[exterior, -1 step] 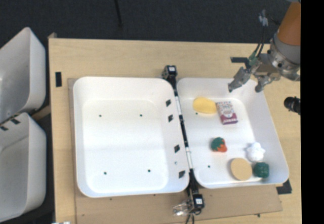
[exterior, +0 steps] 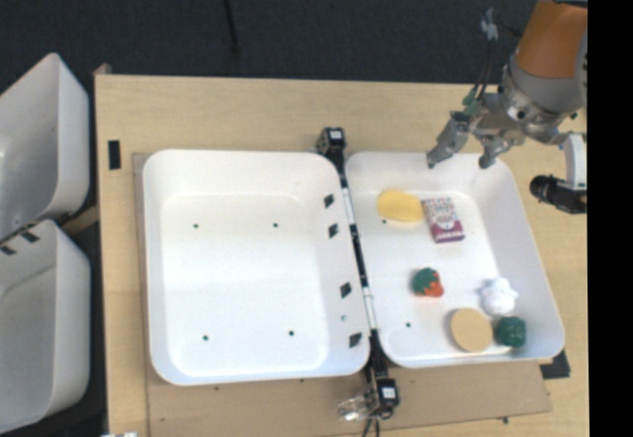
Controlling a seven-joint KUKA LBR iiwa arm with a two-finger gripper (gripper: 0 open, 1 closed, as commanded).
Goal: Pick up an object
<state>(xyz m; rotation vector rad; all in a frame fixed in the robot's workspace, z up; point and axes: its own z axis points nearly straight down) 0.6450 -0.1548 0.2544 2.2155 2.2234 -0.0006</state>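
Spread apart and gripping nothing, the pincer (exterior: 462, 154) hangs over the far rim of the right bin (exterior: 529, 257). Inside lie a smooth yellow oval (exterior: 400, 206) and a printed pink box (exterior: 444, 219) near the far edge, a small green-and-red lump (exterior: 426, 282) mid-floor, and a crumpled white wad (exterior: 498, 296), tan disc (exterior: 471, 329) and dark green blob (exterior: 510, 331) at the near right corner. Both glossy white bins sit on a pale wooden bench (exterior: 227, 114); the left bin (exterior: 168, 257) offers bare floor.
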